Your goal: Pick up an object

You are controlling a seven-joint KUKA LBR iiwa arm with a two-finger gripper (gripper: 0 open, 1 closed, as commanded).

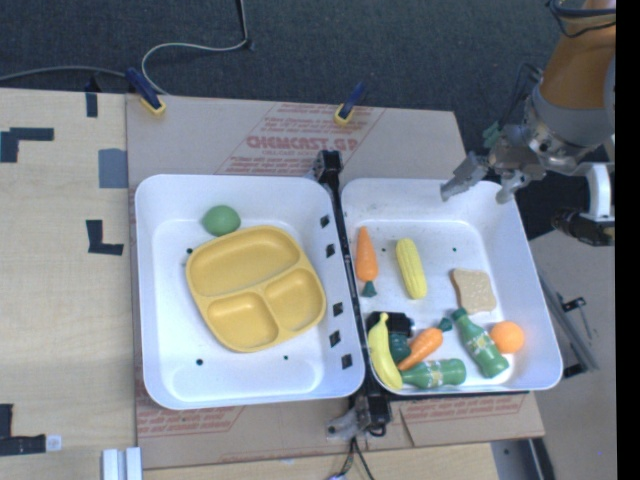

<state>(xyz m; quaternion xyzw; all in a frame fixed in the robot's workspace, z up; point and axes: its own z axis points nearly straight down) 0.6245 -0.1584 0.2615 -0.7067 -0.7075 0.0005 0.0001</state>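
Nearest the camera, well below and left of the tool (482,181), a cluster lies along the near edge of the right bin (520,230): a banana (381,351), a green bottle lying flat (436,373), a small carrot (424,344) touching a black object (392,324), a second green bottle (479,343) tilted on its side, and an orange (507,337) just beside it. A little farther back, below the tool, sits a slice of bread (473,290). To its left lie a corn cob (411,268) and a larger carrot (366,258), side by side and apart from each other.

Far to the tool's left, the left bin (160,298) holds a yellow divided plate (255,286), with a green ball (221,219) just behind it.

The tool hangs over the far right corner of the right bin, above its rim, with its two fingers spread apart and nothing between them. The grey arm (575,78) rises behind it to the right. Both bins rest on cardboard (290,138) on the bench (50,268)
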